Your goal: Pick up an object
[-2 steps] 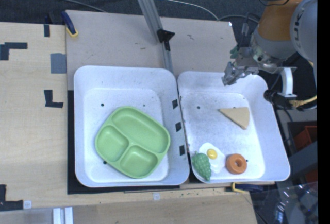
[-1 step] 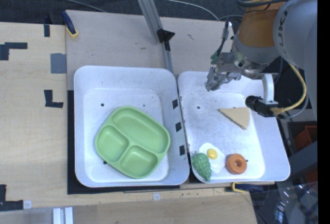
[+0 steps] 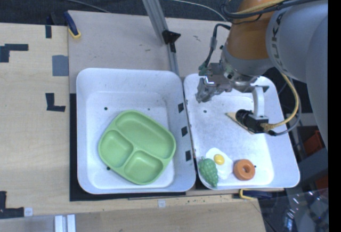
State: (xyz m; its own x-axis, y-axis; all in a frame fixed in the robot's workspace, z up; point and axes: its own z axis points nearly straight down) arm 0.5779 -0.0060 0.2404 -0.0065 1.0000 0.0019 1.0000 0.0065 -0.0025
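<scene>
Claw [image 3: 204, 93] hangs over the right bin's [image 3: 266, 172] far left; whether it holds anything, I cannot tell. Near doughnut [image 3: 244, 169] looks light, stiff; grip its sides.

Only readable text: part of the maker's name in dark letters on the grey arm [image 3: 298, 28] casing, running vertically near the orange band, roughly "KUK"; the rest is cut off or turned away. Nothing legible on the bins, the green plate or the bench. Black tape marks on the bench are plain shapes, not letters.
</scene>
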